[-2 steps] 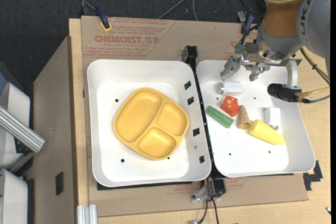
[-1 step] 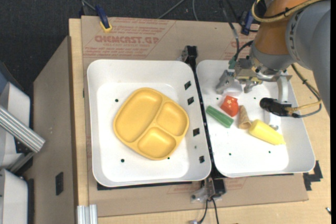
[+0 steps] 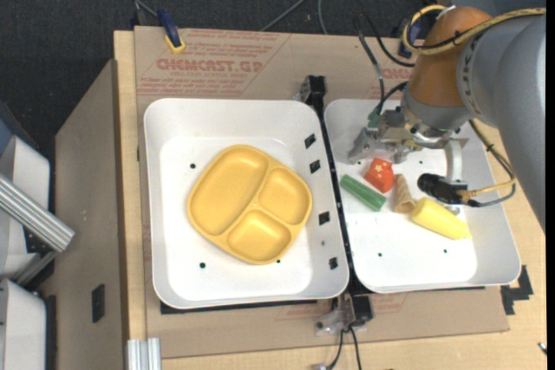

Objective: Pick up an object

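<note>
My gripper (image 3: 381, 153) hangs low over the back left part of the right bin (image 3: 494, 264), open, its metal fingers spread. Directly in front of it lies a small red-orange object (image 3: 379, 175), its top edge close to the gap between the fingers but not held. Left of that lies a green stick-shaped object (image 3: 362, 192). To the right are a tan cone (image 3: 404, 196) and a yellow banana-like piece (image 3: 441, 219).
The left bin (image 3: 165, 186) holds a yellow divided plate (image 3: 250, 203) at its middle. A raised divider (image 3: 329, 186) runs between the two bins. The grey arm (image 3: 503, 65) reaches in from the upper right, over the right bin's back edge.
</note>
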You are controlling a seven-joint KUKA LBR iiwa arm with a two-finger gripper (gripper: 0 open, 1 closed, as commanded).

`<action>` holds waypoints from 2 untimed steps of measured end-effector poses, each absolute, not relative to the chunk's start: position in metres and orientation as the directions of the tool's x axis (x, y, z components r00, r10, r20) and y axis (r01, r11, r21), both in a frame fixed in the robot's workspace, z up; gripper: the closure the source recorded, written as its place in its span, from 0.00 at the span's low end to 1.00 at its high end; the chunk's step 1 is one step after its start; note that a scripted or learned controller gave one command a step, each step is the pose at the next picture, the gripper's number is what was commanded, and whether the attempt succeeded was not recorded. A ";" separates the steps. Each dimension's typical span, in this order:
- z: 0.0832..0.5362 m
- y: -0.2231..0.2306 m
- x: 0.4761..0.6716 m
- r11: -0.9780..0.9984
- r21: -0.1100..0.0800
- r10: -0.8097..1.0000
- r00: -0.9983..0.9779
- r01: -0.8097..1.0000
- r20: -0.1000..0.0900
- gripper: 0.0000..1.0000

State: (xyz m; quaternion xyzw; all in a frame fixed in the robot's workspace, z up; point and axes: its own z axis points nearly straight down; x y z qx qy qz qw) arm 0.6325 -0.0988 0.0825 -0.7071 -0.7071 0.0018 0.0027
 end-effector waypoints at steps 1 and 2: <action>0.096 -0.099 0.634 0.000 -0.003 1.000 0.000 1.000 0.001 1.00; 0.161 -0.100 0.634 0.001 0.007 1.000 -0.001 1.000 -0.001 1.00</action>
